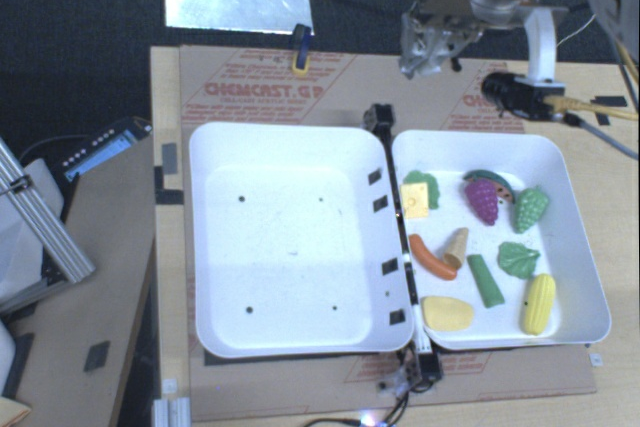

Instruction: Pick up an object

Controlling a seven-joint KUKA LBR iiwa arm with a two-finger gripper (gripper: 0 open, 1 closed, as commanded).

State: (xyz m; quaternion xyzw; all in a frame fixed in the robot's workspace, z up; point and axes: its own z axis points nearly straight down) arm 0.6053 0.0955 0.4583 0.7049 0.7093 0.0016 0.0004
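Pincer raised above the bench beyond the far rim of the right bin, well apart from every toy; whether it is released or clenched, I cannot tell.

Below it in the right bin, nearest lies a yellow cheese block against a green leafy piece. Further toward the near rim, an orange carrot runs diagonally, its end touching a tan cone that stands steeply. To the right are purple grapes, long axis near upright, and a watermelon slice. A green stick slants down-right. Farthest, a corn cob lies nearly upright, with a yellow lemon-like piece lying crosswise. The left bin sits further left.
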